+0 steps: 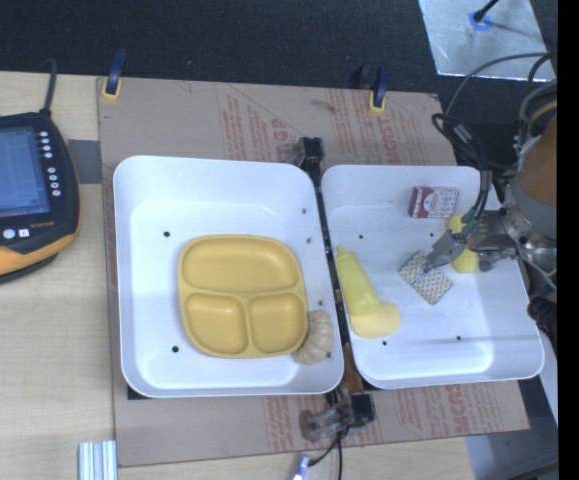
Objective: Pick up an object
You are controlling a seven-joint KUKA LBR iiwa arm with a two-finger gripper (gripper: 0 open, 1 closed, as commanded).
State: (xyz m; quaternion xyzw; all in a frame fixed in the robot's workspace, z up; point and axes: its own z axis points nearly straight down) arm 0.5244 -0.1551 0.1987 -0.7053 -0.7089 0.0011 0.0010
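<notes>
My gripper (449,255) reaches in from the right edge and sits low over the right bin (439,363). Its tip is right beside a small patterned packet (426,278) that lies flat on the bin floor. A small yellow piece (463,261) shows at the gripper's tip; whether it is held is unclear. A red and white box (434,202) lies near the bin's far side, just behind the gripper. A long yellow bottle-like object (362,296) rests along the bin's left wall.
The left bin (139,268) holds a yellow divided plate (241,295) and a beige lump (317,338) at its near right corner. A tablet controller (14,193) lies at the left of the bench. Cables hang at the right by the arm.
</notes>
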